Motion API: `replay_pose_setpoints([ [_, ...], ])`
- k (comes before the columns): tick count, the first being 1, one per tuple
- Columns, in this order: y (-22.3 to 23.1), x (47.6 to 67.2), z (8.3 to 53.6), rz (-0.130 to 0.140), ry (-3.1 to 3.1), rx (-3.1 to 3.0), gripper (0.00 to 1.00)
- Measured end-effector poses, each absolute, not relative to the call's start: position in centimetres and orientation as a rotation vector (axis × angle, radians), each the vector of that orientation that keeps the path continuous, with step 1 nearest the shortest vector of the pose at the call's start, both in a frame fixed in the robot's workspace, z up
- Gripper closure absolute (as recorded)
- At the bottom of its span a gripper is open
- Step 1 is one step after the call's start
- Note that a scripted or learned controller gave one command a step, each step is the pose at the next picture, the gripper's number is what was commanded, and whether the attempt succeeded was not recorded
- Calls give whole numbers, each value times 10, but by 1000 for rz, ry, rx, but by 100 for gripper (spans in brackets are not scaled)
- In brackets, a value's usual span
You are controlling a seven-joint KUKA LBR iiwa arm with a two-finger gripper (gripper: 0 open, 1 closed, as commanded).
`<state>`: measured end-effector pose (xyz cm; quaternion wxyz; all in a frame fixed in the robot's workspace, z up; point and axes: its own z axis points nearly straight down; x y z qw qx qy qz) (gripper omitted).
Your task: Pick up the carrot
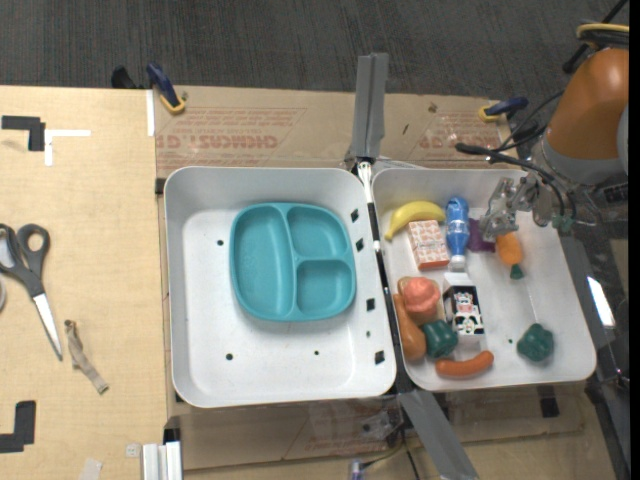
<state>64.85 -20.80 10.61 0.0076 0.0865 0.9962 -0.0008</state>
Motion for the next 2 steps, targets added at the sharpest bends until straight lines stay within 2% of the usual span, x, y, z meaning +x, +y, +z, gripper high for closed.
replay_pose_setpoints([
  [1, -136, 619, 200, 1, 3126, 245, 100],
  [2, -191, 567, 104, 0, 3137, -133, 100],
])
